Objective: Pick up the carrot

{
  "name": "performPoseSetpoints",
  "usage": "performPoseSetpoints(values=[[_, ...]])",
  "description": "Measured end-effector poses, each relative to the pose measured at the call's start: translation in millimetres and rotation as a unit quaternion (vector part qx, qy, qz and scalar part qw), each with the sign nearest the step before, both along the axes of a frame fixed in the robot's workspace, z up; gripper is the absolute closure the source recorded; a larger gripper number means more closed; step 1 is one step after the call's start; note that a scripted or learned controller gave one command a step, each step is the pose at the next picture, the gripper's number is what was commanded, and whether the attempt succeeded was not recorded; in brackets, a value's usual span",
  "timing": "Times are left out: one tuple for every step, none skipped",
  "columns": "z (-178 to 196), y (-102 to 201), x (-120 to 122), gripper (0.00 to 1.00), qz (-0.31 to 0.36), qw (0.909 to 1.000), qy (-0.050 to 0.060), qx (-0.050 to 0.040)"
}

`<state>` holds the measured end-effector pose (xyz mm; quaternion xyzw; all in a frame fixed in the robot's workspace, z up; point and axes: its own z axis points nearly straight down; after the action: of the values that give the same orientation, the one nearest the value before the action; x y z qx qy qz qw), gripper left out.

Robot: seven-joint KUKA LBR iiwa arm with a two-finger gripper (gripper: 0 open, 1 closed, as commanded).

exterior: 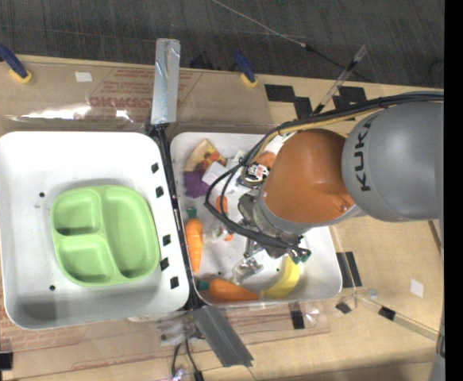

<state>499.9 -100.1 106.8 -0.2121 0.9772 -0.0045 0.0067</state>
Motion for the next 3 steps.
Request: performPoseSetpoints(values=[[-10,-4,21,0.00,0.061,0.9981,0.005,-0.0059],[-7,-2,-5,0.00,0.046,0.9989,-0.008,-0.0056],[33,-4,46,0.00,0.062,0.9980,0.006,0.0022]])
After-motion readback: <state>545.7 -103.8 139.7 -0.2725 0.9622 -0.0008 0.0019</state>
